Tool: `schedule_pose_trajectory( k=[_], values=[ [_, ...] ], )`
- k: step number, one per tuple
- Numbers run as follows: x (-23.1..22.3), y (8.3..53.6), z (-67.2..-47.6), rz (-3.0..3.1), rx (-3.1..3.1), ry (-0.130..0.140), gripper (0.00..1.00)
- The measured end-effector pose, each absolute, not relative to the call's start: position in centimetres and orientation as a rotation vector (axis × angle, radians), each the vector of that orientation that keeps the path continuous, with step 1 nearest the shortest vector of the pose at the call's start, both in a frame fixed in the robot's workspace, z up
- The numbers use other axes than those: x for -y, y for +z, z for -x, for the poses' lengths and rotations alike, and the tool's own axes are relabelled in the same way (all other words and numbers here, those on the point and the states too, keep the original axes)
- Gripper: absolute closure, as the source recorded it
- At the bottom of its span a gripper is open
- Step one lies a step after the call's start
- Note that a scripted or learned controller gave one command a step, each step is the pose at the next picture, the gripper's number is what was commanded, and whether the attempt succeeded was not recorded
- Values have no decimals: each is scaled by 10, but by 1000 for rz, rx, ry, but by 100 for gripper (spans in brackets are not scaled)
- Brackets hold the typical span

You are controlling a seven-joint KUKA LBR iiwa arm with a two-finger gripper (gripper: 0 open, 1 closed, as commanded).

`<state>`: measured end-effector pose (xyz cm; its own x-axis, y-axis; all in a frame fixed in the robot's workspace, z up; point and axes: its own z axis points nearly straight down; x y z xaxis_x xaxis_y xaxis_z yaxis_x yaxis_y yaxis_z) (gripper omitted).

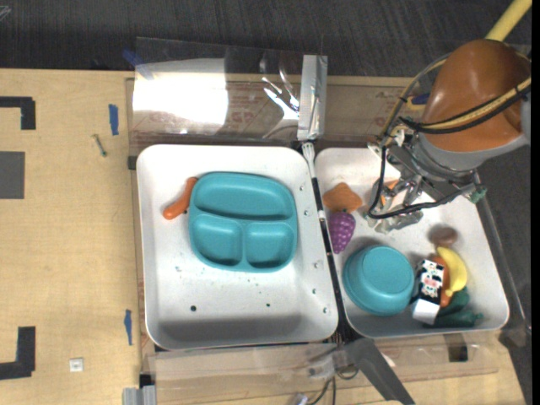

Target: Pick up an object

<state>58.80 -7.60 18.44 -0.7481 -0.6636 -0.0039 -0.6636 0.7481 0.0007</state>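
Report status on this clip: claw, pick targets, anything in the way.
Claw low in right bin, nothing seen held. Orange piece and grapes close beside. Teal bowl just below; banana clear.

1. A pale wooden desk (59, 251) filled the left side, marked with black tape corners (24, 108) and small blue tape strips (113, 118).
2. Dark grey carpeted floor (211, 7) ran along the top.
3. A clear plastic sheet (219, 91) behind the bins caught a bright glare of light.
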Motion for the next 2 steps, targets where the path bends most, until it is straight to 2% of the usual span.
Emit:
schedule_pose_trajectory(
  k=[1, 2],
  values=[
    [58, 202, -669, 1174, -2903, -2, 100],
    [82, 281, -669, 1337, -2826, -9, 100]
  ],
)
